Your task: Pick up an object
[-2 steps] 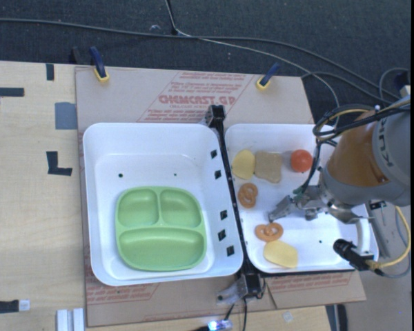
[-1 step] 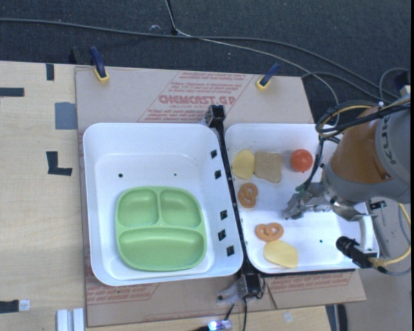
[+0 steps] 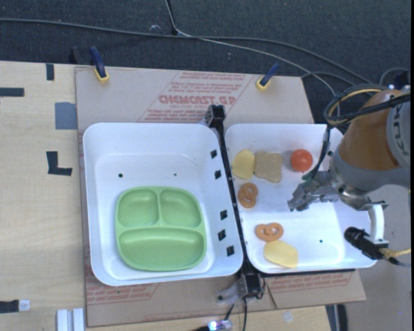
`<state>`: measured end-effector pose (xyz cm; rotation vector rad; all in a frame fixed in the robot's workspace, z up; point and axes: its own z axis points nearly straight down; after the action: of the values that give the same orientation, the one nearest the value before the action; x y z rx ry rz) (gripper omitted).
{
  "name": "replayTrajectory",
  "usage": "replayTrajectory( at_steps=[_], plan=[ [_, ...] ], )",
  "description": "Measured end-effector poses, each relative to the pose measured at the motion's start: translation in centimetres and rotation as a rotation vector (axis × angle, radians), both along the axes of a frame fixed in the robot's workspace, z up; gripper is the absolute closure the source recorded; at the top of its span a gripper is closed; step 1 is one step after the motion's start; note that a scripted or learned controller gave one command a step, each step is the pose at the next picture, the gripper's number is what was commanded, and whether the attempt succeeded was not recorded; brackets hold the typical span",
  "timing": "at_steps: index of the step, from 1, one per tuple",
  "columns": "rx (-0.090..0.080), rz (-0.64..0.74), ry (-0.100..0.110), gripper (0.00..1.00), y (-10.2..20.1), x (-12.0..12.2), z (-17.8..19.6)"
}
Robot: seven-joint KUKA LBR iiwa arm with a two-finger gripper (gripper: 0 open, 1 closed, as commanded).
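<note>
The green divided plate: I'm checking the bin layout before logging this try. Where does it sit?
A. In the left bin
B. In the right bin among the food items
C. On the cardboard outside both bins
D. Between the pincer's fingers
A: the green divided plate lies flat on the floor of the left bin, while the pincer is over the right bin.

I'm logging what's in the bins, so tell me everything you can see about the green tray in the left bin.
The green tray is a light green, smooth, plastic-looking plate with rounded corners and a raised rim. It has three compartments: two smaller ones along the far side and one wide one along the near side. It lies flat and right side up on the floor of the left bin, toward the near edge, slightly turned. It rests on the bin floor and touches nothing else. The gripper is apart from it, over the right bin.
</note>
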<state>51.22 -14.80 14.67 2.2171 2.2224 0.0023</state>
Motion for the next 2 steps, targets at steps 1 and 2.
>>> replayTrajectory(
  at_steps=[1,2],
  plan=[
    [-0.001,0.0,-0.002,1.0,0.2,-0.3,6.2],
    [0.0,-0.001,0.001,1.0,0.3,-0.2,8.9]
  ],
)
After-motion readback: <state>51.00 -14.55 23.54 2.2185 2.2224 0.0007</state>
